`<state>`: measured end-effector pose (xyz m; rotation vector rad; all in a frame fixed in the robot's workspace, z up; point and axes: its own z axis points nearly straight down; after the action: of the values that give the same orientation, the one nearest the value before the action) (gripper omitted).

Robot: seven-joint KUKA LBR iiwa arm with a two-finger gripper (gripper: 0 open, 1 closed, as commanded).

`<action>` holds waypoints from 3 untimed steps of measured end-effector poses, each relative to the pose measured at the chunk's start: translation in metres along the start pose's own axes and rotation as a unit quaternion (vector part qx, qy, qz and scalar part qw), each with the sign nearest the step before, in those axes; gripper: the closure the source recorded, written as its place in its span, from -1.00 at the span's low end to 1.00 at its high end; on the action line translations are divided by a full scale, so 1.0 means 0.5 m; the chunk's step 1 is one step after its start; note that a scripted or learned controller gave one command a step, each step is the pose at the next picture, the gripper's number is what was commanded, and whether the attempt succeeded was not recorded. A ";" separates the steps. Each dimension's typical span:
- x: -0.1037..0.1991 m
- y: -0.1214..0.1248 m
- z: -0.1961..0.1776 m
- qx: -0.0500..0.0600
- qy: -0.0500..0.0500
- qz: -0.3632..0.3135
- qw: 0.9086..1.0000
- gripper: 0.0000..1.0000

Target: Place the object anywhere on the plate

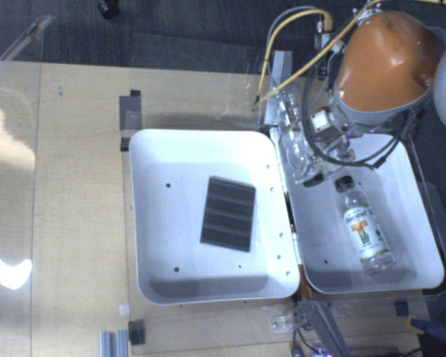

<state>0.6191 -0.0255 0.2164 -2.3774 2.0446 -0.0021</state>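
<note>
You see the plastic bottle [364, 227] lying on its side in the right bin [424, 222]. The dark ridged plate [228, 213] lies flat in the left bin [163, 162]. Gripper [306, 162] sits over the right bin's upper left corner; jaw state: cannot tell.

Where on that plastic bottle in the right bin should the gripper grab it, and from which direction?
Grip the plastic bottle across its labelled middle, coming straight down from above. It lies flat in the right bin, black cap toward the far wall, so the fingers should probably close across its narrow width, not along its length.
</note>
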 end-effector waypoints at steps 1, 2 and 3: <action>-0.092 -0.038 0.062 0.000 -0.001 -0.087 0.996 1.00; -0.251 -0.061 0.062 0.001 -0.001 -0.145 0.989 1.00; -0.409 -0.001 0.051 -0.001 -0.001 -0.181 0.983 1.00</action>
<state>0.5889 0.1766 0.1917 -2.7086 1.5795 0.0008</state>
